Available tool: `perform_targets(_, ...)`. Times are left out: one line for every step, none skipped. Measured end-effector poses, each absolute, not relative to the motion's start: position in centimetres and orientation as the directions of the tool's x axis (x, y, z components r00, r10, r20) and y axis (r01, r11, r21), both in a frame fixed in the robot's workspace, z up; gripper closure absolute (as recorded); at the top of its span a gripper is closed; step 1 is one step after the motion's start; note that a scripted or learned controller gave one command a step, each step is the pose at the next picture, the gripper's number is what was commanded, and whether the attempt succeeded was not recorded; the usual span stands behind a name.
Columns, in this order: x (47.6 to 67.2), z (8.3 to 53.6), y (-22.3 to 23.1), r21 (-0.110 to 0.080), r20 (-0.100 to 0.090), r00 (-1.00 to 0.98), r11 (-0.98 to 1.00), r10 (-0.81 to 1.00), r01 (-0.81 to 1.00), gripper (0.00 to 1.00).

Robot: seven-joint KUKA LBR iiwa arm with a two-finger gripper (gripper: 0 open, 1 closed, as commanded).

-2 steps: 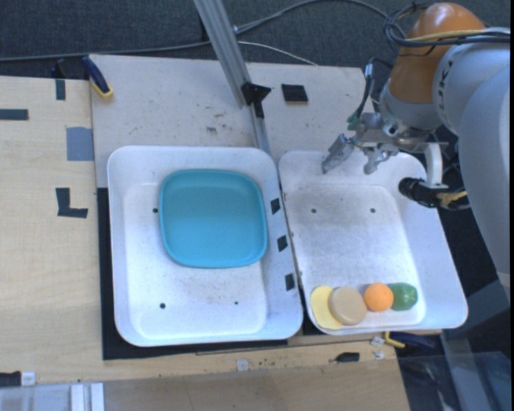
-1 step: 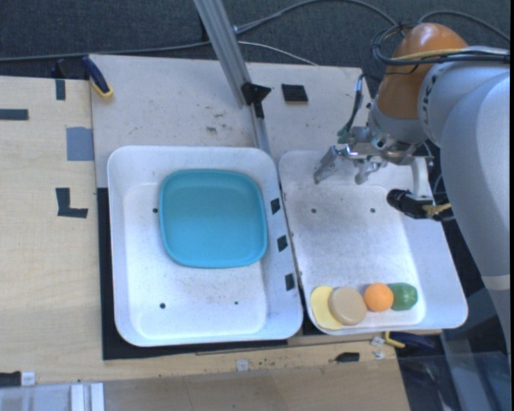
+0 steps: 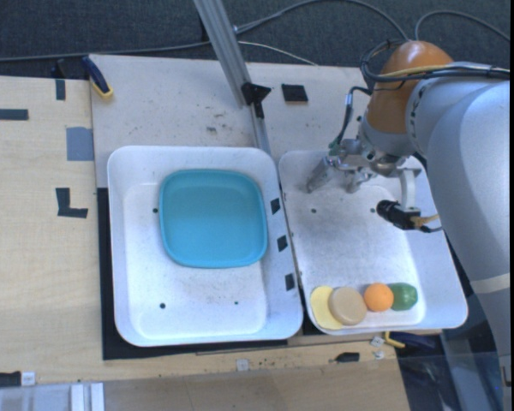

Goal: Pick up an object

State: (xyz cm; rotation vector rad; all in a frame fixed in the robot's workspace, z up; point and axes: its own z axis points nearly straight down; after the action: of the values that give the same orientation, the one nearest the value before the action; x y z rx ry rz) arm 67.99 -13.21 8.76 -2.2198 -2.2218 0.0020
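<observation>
Nearest the camera, along the near wall of the right bin (image 3: 445, 311), four small things are lined up in a row running left to right. A pale yellow disc (image 3: 322, 306) lies at the left end, partly covered by a tan puck (image 3: 348, 306) resting on its right side. An orange ball (image 3: 378, 297) is set just beside the puck, and a green ball (image 3: 403, 295) touches the orange one at the right end. These are round, so no long axis or heading can be read from any single one; only the row as a whole is stretched, along the bin's near edge.

In the left bin (image 3: 128, 255) a blue plate (image 3: 212, 217) is seen lying flat, roughly square with rounded corners, its sides about parallel to the bin walls.

Farther back, over the far part of the right bin, the gripper (image 3: 330, 180) is held low, well apart from the row of objects. Its fingers (image 3: 317, 179) are pointed down and to the left, seemingly spread, and nothing is seen between them. A black fitting (image 3: 400, 215) with a yellow-tipped lead hangs beside the wrist.

Behind it the arm (image 3: 463, 144) rises to the right, with its orange band (image 3: 409, 67) at the top. A metal pole (image 3: 227, 45) crosses the bench (image 3: 154, 110) at the far side.
</observation>
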Motion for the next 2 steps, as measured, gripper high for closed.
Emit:
perform_targets(68.0,9.9,-13.2,0.0,-0.001,-0.001,0.001,1.0,1.0,1.0)
perform_targets(68.0,16.1,-13.7,0.005,-0.001,-0.001,0.001,1.0,1.0,1.0)
